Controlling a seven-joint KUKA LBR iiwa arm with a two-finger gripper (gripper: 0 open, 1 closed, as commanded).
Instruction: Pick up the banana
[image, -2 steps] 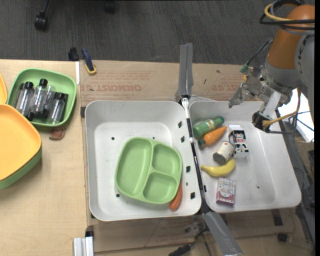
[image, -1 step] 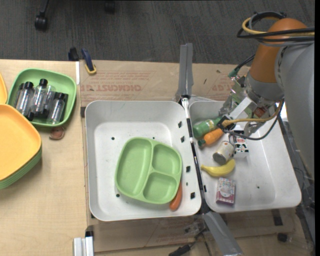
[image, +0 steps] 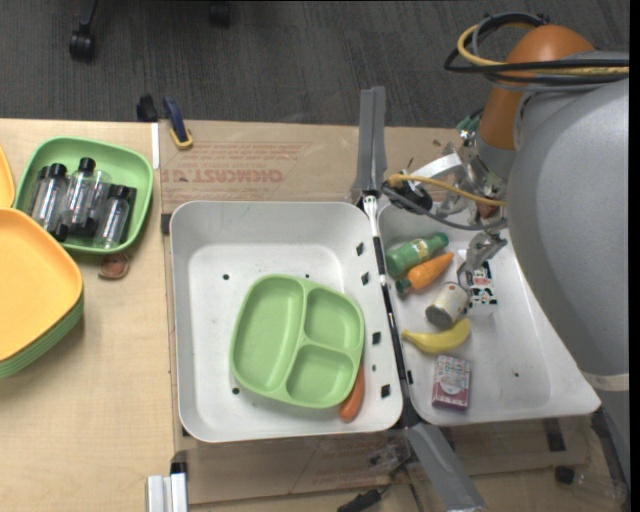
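Claw (image: 481, 262) above right bin (image: 540, 385), one banana (image: 437, 338), one carrot (image: 430, 271)

We look down at a slant from a fixed camera above the bench (image: 250, 150). Both white bins (image: 200, 300) sit mid-frame, fairly near; the arm (image: 575, 200) enters from the right.

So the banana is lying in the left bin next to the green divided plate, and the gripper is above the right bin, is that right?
Not quite. In the camera view the banana lies in the right bin, beside a small can and below the carrot. The green divided plate is in the left bin. The gripper is above the right bin, as you said.
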